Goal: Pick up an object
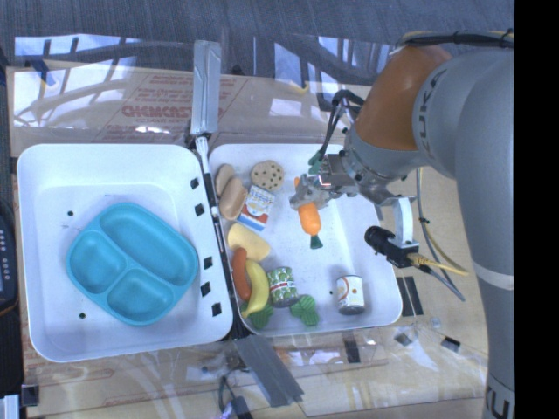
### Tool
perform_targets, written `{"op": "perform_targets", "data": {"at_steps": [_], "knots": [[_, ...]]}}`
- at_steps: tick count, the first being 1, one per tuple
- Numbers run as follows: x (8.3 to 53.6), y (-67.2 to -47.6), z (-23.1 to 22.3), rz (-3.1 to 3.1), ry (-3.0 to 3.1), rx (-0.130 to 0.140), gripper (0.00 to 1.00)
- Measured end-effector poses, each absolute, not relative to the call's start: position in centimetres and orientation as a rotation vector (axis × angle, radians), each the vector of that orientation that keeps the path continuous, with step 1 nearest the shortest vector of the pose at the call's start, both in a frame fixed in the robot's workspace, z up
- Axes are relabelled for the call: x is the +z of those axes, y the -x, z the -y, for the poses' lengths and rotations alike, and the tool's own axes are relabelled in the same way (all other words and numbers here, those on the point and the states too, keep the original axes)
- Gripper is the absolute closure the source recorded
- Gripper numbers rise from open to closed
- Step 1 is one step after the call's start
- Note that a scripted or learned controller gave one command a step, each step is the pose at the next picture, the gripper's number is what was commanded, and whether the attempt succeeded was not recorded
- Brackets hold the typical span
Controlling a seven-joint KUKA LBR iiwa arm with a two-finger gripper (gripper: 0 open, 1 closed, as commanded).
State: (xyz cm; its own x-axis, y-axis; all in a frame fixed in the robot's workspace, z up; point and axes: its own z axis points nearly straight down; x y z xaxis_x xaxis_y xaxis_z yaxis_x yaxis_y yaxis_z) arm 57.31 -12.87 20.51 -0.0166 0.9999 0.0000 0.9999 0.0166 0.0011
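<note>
My gripper [307,197] hangs over the upper middle of the right bin [376,317], with the grey arm reaching in from the right. Its dark fingers are shut on the top end of a toy carrot [310,220]. The carrot points down toward the near side, and its green leaf tip [316,241] is lowest. Other toy food lies to the left of and below it in the same bin.
Along the right bin's left side lie a cookie [266,175], a bread roll [231,191], a small carton [258,206], a yellow wedge [247,241] and a banana [256,289]. A green can [281,286], broccoli [304,309] and a white can [350,295] sit near the front. The left bin [44,182] holds a blue divided plate [131,262].
</note>
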Motion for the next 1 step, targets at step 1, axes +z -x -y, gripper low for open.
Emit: {"op": "perform_targets", "data": {"at_steps": [1], "knots": [[20.2, -57.15, 12.9, -2.242, -2.207, -0.005, 0.0]]}}
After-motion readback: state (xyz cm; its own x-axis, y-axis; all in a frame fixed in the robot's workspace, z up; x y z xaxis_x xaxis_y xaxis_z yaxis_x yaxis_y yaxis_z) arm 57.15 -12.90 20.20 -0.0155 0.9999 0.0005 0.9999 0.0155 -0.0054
